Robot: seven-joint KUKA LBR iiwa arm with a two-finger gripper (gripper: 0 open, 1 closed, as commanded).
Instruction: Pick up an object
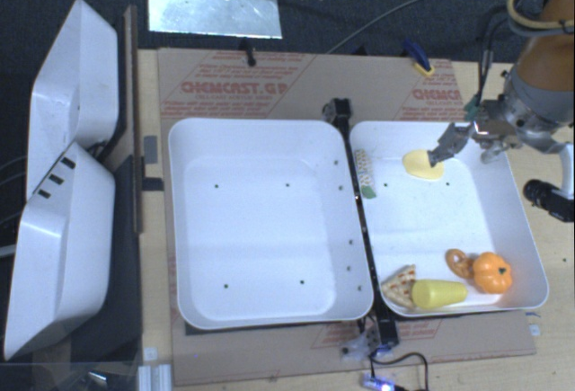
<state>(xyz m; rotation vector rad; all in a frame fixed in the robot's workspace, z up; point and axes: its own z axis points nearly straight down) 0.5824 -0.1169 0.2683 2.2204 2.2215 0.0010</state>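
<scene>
The arm (539,75) comes in over the right bin (517,227)'s far right corner. Its gripper (440,155) points down and left into the bin, its tip at the right edge of a pale yellow disc (420,164) lying flat on the bin floor near the far wall. Whether the gripper is clenched or released cannot be told, nor whether it touches the disc.

At the right bin's near wall lie four more things: an orange pumpkin (492,272) toward the right corner, a brown pretzel (458,263) touching its left side, a yellow cone (437,293) left of those, and a pizza slice (400,284) against the cone's left end, by the bin's near left corner.

The left bin (189,200) sits just beside the right bin, sharing the centre divider.
</scene>
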